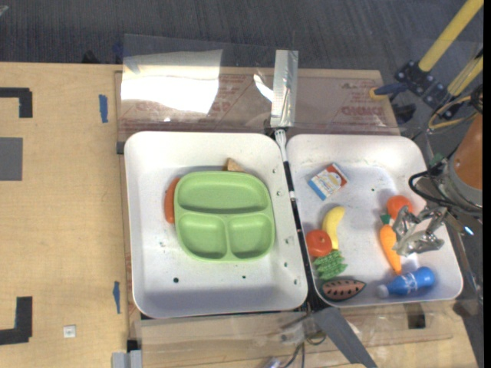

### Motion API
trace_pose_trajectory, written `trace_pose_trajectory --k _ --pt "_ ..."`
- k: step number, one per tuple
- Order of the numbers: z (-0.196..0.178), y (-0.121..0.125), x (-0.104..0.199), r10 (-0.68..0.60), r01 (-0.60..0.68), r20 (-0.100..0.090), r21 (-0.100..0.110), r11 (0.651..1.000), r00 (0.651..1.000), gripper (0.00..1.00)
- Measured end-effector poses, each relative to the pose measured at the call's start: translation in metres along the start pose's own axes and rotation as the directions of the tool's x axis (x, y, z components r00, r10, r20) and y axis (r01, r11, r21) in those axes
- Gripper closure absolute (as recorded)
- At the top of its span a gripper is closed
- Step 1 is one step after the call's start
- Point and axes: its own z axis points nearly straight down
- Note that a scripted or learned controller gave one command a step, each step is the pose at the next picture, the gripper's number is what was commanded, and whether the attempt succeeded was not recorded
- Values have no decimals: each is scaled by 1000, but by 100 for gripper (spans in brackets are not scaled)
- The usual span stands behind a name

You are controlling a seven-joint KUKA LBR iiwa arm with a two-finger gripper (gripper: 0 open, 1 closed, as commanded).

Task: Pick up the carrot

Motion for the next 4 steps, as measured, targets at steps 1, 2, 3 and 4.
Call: trace_pose_trajectory --k 1,2,3,4 --pt "33 36 -29 346 -346 -2 -4 938 938 100" --pt "-32 58 -69 30 -30 5 0 1000 1000 100" --pt "-141 17 -32 -148 148 4 4 989 989 100" --pt "-31 -39 10 -404 404 0 -8 915 915 100"
